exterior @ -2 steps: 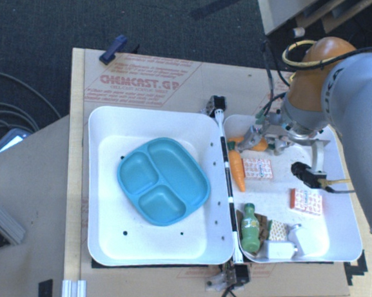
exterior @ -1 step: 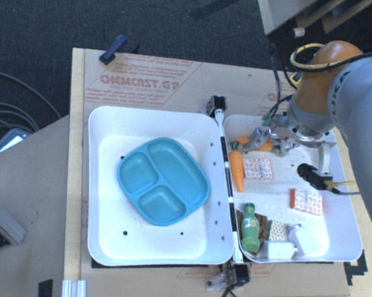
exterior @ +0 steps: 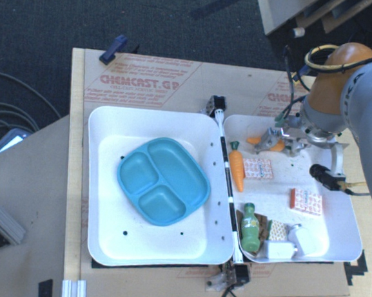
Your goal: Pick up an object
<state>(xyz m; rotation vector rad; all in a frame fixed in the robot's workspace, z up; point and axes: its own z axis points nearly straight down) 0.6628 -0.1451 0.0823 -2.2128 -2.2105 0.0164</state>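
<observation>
My gripper (exterior: pixel 285 140) hangs low over the back of the right bin (exterior: pixel 341 223), under the grey arm with its orange band. A small orange piece (exterior: pixel 263 143) lies at the gripper's left side, touching it or very close to it. I cannot make out whether the piece is gripped. In the same bin an orange carrot (exterior: pixel 236 170) lies along the left wall. A red-and-white patterned packet (exterior: pixel 257 168) sits beside the carrot. A second packet (exterior: pixel 306 200) lies further right. A green bottle (exterior: pixel 250 228) rests at the front left corner.
The left bin (exterior: pixel 101 228) holds a blue compartment plate (exterior: pixel 163 180). At the right bin's front lie a brown packet (exterior: pixel 264 226), a small checked packet (exterior: pixel 277 232) and white items (exterior: pixel 282 250). A blue clip (exterior: pixel 112 49) sits at the bench's back left corner.
</observation>
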